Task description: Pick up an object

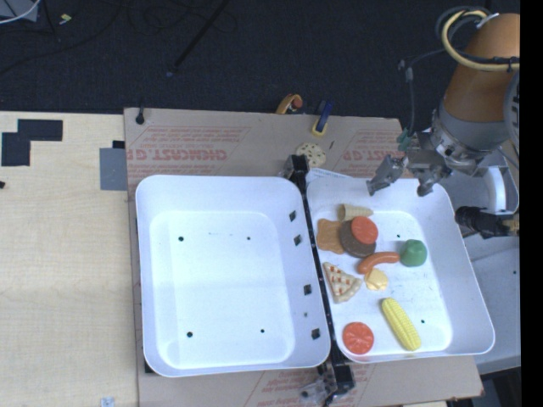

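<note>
The gripper (405, 176) hangs over the far rim of the right bin (465, 261), jaws spread with nothing between them, toy foods including a corn cob (400, 323) lying inside that bin.

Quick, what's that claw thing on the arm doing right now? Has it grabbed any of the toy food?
Gripper: open, nothing between its fingers, above the far rim of the right bin.

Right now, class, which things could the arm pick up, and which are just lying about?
For the job: pincer, corn cob, green ball, sausage, pizza slice, red disc.

Lying about: left bin, cardboard sheet, cookie, clips.
</note>
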You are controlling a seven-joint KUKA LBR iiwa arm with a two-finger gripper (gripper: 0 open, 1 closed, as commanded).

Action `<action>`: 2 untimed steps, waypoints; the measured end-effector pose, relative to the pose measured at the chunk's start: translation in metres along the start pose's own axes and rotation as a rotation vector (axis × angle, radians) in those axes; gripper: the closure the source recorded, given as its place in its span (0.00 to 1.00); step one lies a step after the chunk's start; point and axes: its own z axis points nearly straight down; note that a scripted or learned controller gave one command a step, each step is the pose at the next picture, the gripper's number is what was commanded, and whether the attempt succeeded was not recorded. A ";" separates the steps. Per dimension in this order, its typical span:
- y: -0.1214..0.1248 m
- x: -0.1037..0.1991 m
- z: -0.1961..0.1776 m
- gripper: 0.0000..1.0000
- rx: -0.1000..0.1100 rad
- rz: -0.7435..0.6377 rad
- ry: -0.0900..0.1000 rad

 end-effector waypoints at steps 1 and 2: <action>0.000 0.039 0.096 0.00 0.012 -0.002 0.004; 0.010 -0.002 0.170 0.00 0.002 0.004 0.001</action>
